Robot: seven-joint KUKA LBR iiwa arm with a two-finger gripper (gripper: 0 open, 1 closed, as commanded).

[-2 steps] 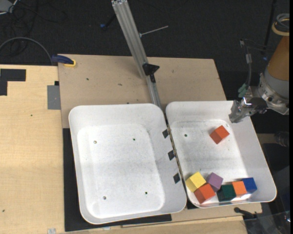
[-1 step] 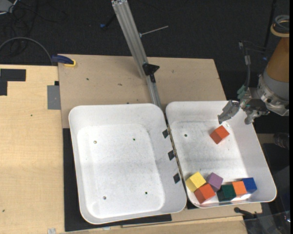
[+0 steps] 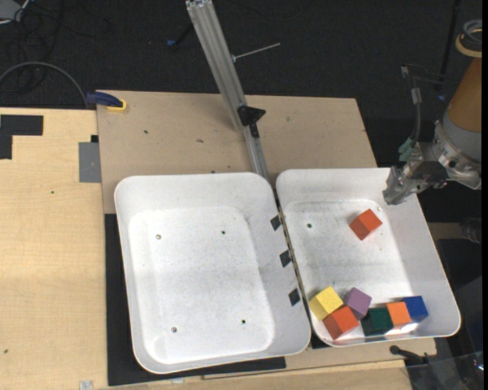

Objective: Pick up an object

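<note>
Gripper [image 3: 396, 187]: hangs over the right bin's far right rim, near the top right corner, its metal fingers pointing down and to the left; whether the fingers stand apart or together cannot be told at this size, and nothing is seen between them.
Arm [image 3: 464, 108]: comes in from the right edge, orange band uppermost, grey wrist below it, tilted so that the tool end leans toward the bins.
Right bin [image 3: 333, 187]: shallow and white, standing just beside the left bin along a shared middle seam.
Lone orange-red block [image 3: 365, 224]: lies tilted on the floor of the right bin's upper half, below and left of the gripper, near it but apart from it.
Block cluster: packed along the right bin's near edge.
Yellow block [image 3: 327, 301]: leftmost of the cluster, touching the red block [image 3: 340, 322] in front of it.
Purple block [image 3: 358, 301]: just right of the yellow one.
Green block [image 3: 377, 321]: dark, right of the red one.
Orange block [image 3: 399, 313]: between the green block and the blue block [image 3: 416, 307].
Left bin [image 3: 138, 187]: white, well apart from the gripper.
Aluminium rail [image 3: 224, 71]: slants from the top of the view down to the seam between the bins.
Bench [image 3: 179, 132]: brown board under both bins.
</note>
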